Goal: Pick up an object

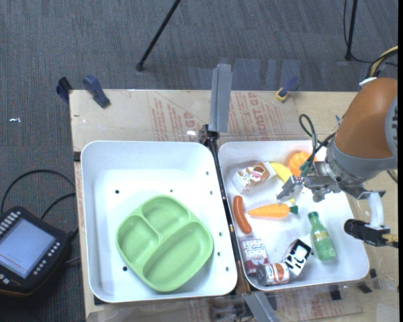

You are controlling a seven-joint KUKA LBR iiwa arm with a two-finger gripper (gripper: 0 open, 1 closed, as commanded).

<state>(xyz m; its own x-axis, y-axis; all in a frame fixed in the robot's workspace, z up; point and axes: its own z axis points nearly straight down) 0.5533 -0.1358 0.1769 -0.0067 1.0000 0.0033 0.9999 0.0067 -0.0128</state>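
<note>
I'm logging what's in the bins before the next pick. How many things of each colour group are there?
Green: 2, plate, bottle
Orange or yellow: 3, carrot, orange, banana
Red: 2, sausage, can
Printed packs: 3, snack pack, red box, black-and-white carton
Total: 10

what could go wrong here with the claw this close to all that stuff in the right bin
1. The claw hovers among crowded items: the carrot, the yellow piece and the orange fruit lie close together, so it may pinch two things or nudge one aside.
2. The carrot is tapered and smooth-looking, so it could slip out of a grip.
3. The green bottle lies just below the arm; a descent might knock it.
</note>
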